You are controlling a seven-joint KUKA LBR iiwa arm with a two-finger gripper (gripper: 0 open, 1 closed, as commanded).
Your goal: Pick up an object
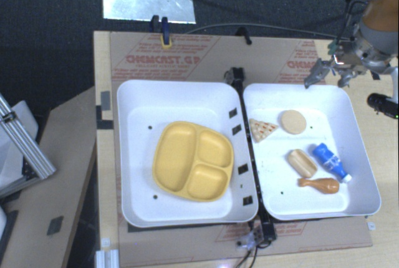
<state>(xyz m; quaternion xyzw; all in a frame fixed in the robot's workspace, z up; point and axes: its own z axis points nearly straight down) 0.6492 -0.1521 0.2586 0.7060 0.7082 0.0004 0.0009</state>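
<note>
Gripper (328, 74) hovers above far right corner of right bin (358, 129), fingers apart, holding nothing. Pizza slice (262, 129), round cookie (293, 121), hot dog (302, 162), blue bottle (329, 161), drumstick (319, 184) lie in right bin; yellow tray (192, 160) in left bin (134, 111)

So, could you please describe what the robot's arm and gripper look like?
The arm is grey, rounded, with an orange band above the wrist. The gripper is grey metal with two dark, splayed fingers. A dark cable runs along its left side.
</note>
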